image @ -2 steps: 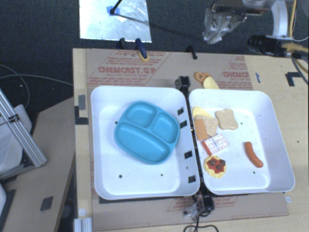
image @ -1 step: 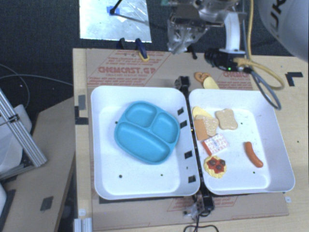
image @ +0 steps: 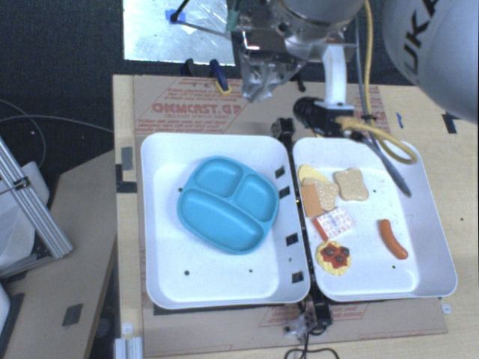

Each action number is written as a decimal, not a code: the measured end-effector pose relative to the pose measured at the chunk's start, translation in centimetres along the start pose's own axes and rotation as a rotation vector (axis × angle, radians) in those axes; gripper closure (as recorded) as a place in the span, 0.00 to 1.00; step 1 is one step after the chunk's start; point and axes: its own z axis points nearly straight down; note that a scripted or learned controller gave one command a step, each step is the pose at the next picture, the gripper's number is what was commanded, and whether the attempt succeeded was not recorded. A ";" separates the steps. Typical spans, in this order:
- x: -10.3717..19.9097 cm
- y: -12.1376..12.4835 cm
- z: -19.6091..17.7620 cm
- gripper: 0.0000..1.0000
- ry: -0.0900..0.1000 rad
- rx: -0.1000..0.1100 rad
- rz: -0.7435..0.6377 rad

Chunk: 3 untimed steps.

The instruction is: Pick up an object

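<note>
Jaws (image: 258,77) hang above the table (image: 187,103), past the far rims of both bins; can't tell if they're apart or together, nothing visible in them. Nearest below and left: left bin (image: 161,200) with a blue divided plate (image: 227,204). Below and right: right bin (image: 426,223) with the toy food. Closest are a cheese slice (image: 308,173) and toast (image: 351,184), then a cracker (image: 320,195) and wafer (image: 334,222). Farthest out: mini pizza (image: 334,257) and sausage (image: 393,239).
</note>
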 end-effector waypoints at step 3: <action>1.6 -9.0 -1.4 1.00 0.001 -0.002 0.002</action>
